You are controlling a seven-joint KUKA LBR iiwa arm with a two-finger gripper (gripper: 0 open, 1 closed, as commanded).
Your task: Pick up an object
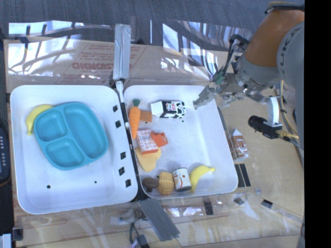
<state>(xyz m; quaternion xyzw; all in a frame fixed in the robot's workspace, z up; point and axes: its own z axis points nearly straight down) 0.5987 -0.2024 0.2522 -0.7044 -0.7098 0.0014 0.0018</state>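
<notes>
My gripper (pixel 203 100) hangs over the upper right corner of the right bin (pixel 207 138); fingers look pressed together, nothing between them. Just to its left lies the milk carton (pixel 168 109), flat on the bin floor. A carrot (pixel 134 119) lies along the left wall, an orange snack packet (pixel 149 141) below it. Along the bottom edge: corn (pixel 165 183), a small can (pixel 181 180), a banana (pixel 200 173). The left bin (pixel 31 185) carries a blue divided plate (pixel 70 135).
</notes>
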